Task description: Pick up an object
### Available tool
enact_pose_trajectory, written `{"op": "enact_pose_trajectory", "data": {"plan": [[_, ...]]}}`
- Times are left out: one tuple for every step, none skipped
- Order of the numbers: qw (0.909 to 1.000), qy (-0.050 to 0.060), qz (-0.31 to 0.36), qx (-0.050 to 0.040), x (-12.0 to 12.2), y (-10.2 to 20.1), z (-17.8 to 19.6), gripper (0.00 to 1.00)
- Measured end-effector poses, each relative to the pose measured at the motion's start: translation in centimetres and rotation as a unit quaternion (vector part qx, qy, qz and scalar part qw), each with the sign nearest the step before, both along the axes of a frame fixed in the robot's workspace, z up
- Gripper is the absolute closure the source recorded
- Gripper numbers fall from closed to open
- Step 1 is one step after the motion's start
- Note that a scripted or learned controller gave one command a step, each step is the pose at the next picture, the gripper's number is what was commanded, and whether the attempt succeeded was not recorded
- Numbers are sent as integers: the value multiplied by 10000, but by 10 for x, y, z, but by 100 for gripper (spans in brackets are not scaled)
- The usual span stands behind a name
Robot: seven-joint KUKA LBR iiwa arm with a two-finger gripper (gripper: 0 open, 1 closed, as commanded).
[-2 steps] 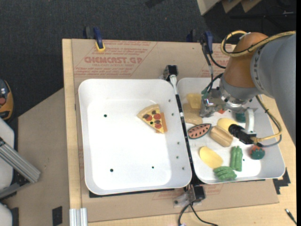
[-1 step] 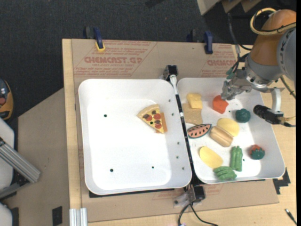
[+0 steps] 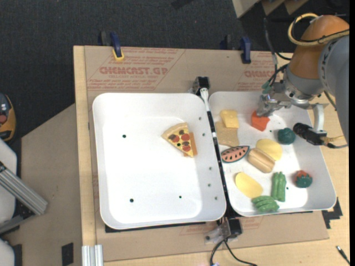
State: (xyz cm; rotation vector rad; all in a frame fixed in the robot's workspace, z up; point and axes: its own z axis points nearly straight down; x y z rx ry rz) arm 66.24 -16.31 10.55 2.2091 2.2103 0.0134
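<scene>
Below, two white bins are seen side by side on a brown board, the left bin [image 3: 150,204] and the right bin [image 3: 319,190] touching along a shared edge. Over the right bin's far end the arm [image 3: 313,57] is reached in from the right, and its gripper [image 3: 267,105] is held low, just above a small orange-red block [image 3: 259,121]; whether that block is pinched cannot be told. A pizza slice [image 3: 181,139] is laid alone in the left bin. In the right bin are gathered a yellow cheese wedge [image 3: 229,118], a watermelon slice [image 3: 234,153], a bread roll [image 3: 261,160], a yellow piece [image 3: 248,184], green vegetables [image 3: 277,185] and a tomato [image 3: 303,178].
</scene>
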Motion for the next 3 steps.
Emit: {"op": "enact_pose_trajectory", "data": {"plan": [[10000, 38, 7, 15, 6, 10, 66, 100], [10000, -23, 37, 22, 7, 77, 252, 100], [9999, 132, 30, 43, -14, 146, 174, 100]]}}
